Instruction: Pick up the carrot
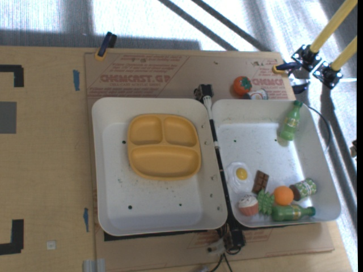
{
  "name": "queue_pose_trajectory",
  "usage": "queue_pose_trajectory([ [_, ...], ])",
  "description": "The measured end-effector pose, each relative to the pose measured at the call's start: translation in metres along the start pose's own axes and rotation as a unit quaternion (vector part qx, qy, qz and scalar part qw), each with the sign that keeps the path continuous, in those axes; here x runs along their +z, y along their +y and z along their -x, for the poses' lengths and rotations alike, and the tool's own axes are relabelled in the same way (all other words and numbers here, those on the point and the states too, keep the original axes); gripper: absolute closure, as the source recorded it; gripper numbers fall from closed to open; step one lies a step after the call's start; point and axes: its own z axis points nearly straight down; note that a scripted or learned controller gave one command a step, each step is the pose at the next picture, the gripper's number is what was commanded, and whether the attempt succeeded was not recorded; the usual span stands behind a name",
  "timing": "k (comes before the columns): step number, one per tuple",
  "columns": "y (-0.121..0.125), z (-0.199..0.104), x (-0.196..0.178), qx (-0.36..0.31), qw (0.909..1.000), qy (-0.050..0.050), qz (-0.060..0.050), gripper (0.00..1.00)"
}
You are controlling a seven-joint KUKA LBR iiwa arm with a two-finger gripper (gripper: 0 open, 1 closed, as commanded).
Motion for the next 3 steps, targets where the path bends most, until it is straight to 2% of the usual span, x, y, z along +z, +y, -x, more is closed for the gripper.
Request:
queue_pose_trajectory([
  [1,-0.001,0.001,0.068,0.107,0.9943,-0.001,-0.002,1.00],
  [2,-0.001,0.001,0.102,0.108,0.9942,-0.001,-0.002,1.00],
  [3,-0.001,0.001,0.119,0.108,0.9942,-0.001,-0.003,1.00],
])
